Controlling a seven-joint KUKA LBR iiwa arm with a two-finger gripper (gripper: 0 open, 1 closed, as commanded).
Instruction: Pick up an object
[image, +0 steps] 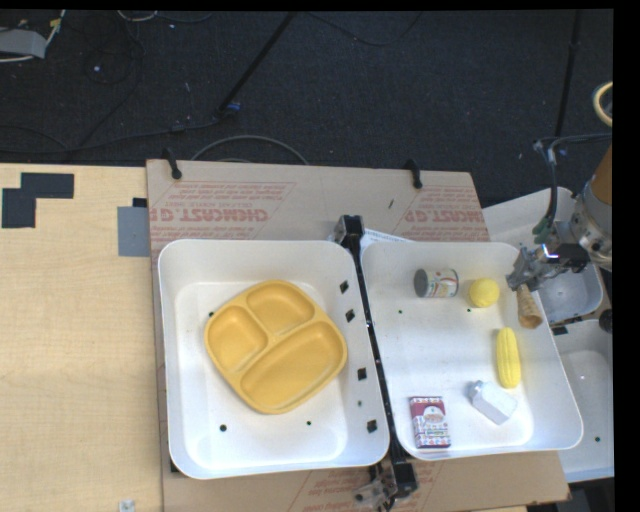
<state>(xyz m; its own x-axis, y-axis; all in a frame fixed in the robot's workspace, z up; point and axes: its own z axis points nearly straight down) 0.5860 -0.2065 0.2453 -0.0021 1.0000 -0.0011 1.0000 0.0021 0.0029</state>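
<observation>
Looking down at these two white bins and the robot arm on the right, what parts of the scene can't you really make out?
- The tool: small and blurred at the right bin's edge, in the camera view; whether it is open or shut cannot be told.
- The arm: cut off by the picture's right edge.
- The red box: label print too small to read.
- The small can: lying on its side, label too small.
- The brown thing at the bin's rim: too blurred to identify.

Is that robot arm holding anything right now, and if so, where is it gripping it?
It cannot be told. The tool sits at the right bin's far right edge, with a brownish stick-like thing just below it; whether that is gripped is too blurred to see.
</observation>
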